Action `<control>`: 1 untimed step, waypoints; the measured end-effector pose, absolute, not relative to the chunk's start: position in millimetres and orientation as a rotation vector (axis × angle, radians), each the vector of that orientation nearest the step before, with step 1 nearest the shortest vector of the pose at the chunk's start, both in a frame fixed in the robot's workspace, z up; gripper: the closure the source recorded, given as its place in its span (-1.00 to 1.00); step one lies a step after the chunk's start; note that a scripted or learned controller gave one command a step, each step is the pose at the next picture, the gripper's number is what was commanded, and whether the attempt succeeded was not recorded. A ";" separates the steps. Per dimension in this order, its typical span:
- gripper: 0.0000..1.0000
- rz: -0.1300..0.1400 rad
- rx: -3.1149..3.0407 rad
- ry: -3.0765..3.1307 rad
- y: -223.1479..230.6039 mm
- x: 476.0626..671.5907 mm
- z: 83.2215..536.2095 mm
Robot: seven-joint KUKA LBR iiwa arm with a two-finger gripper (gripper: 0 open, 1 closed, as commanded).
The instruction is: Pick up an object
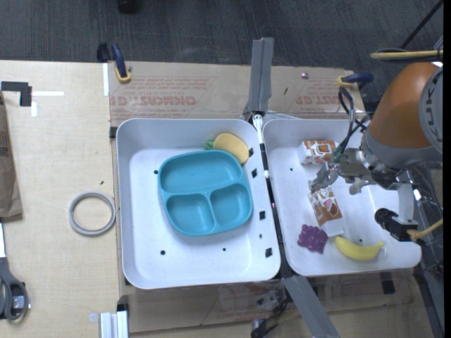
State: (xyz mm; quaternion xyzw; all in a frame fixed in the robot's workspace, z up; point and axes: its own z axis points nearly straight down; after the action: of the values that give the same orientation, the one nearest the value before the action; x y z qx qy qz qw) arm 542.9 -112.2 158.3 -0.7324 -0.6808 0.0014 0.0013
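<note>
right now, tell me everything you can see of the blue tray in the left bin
The blue tray is a rounded, plastic-looking plate with three compartments, one long and two smaller, all bare. It lies flat, slightly rotated, in the middle of the left bin. A yellow lemon-like toy sits at its far right corner, seemingly touching the rim.

Blue tray, purple grapes, yellow banana.

Blue tray in left bin, tool over snack packet, banana
</note>
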 end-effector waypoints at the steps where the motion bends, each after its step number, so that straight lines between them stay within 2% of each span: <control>1: -1.00 0.001 -2.135 -2.304 -95.6 524.4 91.5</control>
State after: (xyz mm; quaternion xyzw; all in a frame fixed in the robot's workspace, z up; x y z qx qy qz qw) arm 524.4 -95.6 91.5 -0.6796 -0.7335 0.0003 0.0002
